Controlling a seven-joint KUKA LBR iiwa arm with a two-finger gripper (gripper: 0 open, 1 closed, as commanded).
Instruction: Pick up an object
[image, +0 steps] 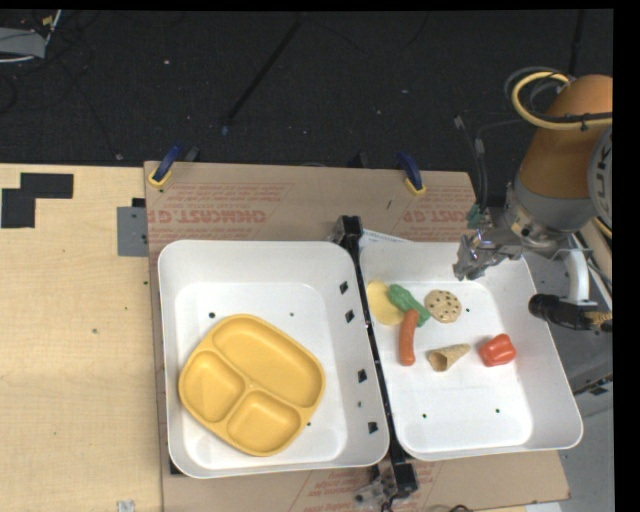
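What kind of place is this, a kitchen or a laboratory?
Most likely a robot laboratory, not a kitchen. A grey arm's gripper hangs over two white bins on a cardboard sheet clamped to the bench, and the food in the right bin looks like toys, such as the cookie.

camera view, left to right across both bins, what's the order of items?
yellow divided tray → yellow piece → hot dog → cookie → ice cream cone → gripper → red pepper
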